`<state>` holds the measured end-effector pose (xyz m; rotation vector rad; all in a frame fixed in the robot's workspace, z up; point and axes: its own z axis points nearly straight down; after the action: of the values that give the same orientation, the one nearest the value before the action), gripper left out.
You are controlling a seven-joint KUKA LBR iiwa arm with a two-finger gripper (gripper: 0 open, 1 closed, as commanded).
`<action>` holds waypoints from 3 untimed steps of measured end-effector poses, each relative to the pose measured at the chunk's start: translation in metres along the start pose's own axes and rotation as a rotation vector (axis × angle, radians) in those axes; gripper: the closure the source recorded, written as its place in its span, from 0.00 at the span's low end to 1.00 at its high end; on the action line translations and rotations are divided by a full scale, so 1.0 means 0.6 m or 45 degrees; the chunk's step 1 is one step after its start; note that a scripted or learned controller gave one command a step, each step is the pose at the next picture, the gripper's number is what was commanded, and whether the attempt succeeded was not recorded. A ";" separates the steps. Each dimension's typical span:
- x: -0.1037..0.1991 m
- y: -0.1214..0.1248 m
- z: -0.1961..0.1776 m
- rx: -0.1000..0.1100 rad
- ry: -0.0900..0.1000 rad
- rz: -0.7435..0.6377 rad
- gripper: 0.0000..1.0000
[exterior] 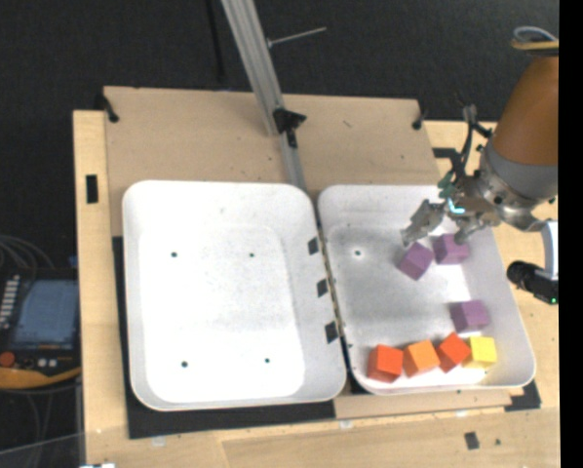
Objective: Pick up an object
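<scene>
My gripper [438,228] hangs over the upper part of the right bin [369,213], its two fingers spread apart and open. Just below the left finger lies a tilted purple block [416,260]. A second purple block [452,250] sits under the right finger. Nothing is between the fingers. A third purple block [470,314] lies further toward the front. Along the bin's front wall stands a row of a red-orange block [385,362], an orange block [421,356], another red-orange block [454,349] and a yellow block [483,349].
The left bin [218,291] lies beside the right one. A slanted metal pole [257,61] rises from the bench behind the bins. The arm's orange band [530,105] is at the right. A small device [38,320] with cables sits off the bench's left side.
</scene>
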<state>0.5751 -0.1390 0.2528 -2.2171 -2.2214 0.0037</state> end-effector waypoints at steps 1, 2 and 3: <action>0.000 0.001 -0.004 -0.007 -0.001 0.001 0.00; 0.013 0.002 0.091 0.000 -0.001 0.004 0.00; 0.014 0.003 0.161 0.000 -0.002 0.005 0.00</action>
<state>0.5766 -0.1307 0.1561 -2.2222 -2.2176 0.0056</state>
